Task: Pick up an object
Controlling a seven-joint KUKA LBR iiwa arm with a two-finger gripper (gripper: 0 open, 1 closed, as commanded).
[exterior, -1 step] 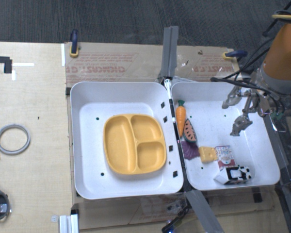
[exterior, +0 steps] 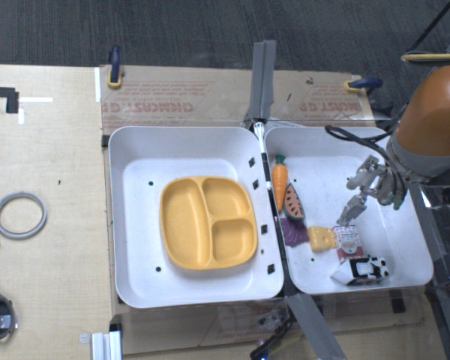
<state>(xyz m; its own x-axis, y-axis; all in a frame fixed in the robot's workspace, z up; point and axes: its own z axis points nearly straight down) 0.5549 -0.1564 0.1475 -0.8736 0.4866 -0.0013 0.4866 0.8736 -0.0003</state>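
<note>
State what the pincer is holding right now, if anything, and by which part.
Nothing: the pincer hangs open above the right bin, just over a small packet.

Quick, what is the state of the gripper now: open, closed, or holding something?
Gripper: jaws open, holding nothing, above the right bin.
</note>
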